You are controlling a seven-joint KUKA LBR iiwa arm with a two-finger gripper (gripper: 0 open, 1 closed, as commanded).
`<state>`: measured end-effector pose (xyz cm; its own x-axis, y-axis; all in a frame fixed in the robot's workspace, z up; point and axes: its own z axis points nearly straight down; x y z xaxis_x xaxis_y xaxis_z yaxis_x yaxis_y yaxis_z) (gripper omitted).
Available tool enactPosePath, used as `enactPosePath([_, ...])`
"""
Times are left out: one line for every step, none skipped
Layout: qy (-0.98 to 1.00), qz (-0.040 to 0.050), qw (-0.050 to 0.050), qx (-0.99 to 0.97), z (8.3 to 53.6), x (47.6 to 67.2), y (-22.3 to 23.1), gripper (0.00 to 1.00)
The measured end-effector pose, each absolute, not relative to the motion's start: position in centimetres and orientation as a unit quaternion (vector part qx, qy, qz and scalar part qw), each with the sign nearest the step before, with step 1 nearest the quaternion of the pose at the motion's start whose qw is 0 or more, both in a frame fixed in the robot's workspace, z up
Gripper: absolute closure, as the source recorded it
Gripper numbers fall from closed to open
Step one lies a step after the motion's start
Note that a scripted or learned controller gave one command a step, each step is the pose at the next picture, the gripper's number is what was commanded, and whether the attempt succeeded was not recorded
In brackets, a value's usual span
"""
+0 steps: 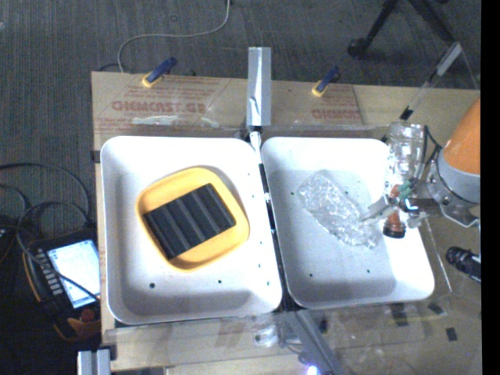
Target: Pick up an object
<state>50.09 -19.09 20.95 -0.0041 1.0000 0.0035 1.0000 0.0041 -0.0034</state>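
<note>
I see dark grey carpet (62,45) around the bench. A white cable (205,30) trails far left. Black chair legs (402,6) stand far right.

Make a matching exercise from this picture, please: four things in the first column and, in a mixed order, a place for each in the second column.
Things:
1. yellow object with black ribbed top
2. crumpled clear plastic
3. gripper
4. blue clamp

Places:
A. over the right edge of the right bin
B. at the far edge of the board, behind the left bin
C. lying in the left bin
D. lying in the right bin

Pairs: 1-C, 2-D, 3-A, 4-B
</note>
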Motion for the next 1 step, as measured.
enactPosePath([-0.733,0.0015,0.001,-0.68,15.61,56.66,-17.18,0.0])
